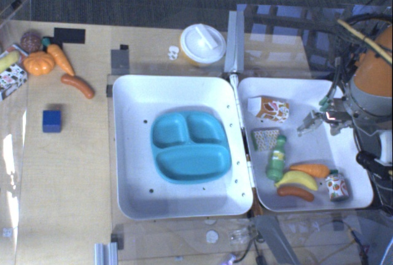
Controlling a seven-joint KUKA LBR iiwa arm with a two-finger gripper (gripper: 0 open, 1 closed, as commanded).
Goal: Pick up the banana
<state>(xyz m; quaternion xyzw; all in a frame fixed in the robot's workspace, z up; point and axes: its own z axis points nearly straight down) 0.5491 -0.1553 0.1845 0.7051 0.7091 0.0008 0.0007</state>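
The yellow banana [298, 180] lies near the front of the right bin [356, 199], between an orange carrot [311, 169] behind it and a brown sausage [296, 192] in front of it. My gripper [316, 114] hangs over the middle-right of that bin, behind the banana and well apart from it. It is open with nothing between its fingers. The arm's orange band [373, 71] shows at the right edge.
The right bin also holds a small carton [271, 108], a patterned packet [265, 137], a green bottle [276, 158] and a small can [336, 187]. A blue divided plate [191, 146] lies in the left bin [132, 196]. Toy foods and a blue cube [52, 121] sit on the bench at left.
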